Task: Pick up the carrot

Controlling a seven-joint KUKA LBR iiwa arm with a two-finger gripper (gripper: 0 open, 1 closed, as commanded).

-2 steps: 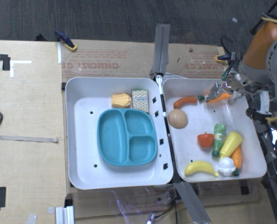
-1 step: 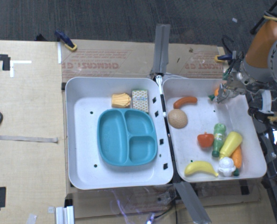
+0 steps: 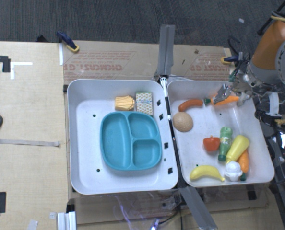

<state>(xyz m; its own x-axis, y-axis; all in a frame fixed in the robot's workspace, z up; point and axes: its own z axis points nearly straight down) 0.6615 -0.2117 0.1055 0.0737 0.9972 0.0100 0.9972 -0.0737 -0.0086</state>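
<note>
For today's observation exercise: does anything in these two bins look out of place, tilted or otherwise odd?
One thing stands out: a small orange piece sits raised at the gripper, against the far wall of the right bin, apart from the other food on the floor. Everything else lies settled; the blue tray sits flat in the left bin.

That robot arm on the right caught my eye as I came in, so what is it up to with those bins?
The grey and orange arm reaches in over the right bin, and its gripper sits at the bin's far right corner with a small orange carrot between its fingers. So the pick looks under way. Elsewhere in that bin lie a sausage, a brown egg-shaped item, a tomato, a green bottle and a banana. The left bin holds a blue divided plate.
</note>
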